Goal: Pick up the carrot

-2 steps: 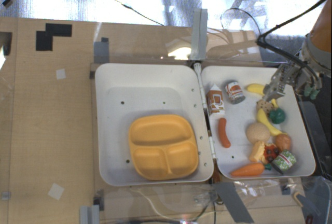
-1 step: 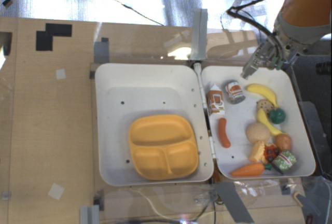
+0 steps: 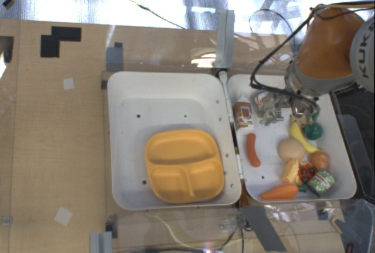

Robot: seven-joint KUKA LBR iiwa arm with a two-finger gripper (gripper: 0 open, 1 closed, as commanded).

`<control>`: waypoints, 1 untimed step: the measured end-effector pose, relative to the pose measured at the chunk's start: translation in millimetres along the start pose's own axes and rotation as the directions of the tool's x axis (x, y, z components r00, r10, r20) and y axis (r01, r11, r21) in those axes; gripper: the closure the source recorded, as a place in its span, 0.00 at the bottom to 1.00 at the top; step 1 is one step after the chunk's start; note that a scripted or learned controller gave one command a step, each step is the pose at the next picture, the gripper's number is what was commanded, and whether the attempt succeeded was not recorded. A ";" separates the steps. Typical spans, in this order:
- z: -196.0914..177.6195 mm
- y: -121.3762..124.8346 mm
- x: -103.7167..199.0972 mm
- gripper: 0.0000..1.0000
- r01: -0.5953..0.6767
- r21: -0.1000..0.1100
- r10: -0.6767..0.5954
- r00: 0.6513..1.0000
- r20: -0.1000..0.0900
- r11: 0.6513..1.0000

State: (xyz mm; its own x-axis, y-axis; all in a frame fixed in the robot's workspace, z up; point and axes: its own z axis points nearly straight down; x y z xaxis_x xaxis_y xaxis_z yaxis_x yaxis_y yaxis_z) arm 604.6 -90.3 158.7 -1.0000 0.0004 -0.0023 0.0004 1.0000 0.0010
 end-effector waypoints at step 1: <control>50.2 -108.4 -9.5 1.00 0.140 0.004 -0.140 0.990 0.004 0.990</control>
State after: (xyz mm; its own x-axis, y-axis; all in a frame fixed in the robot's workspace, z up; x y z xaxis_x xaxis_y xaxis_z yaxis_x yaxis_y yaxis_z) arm 614.2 -198.6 108.4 -0.9901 -0.1400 -0.0065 -0.1399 0.9902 -0.0034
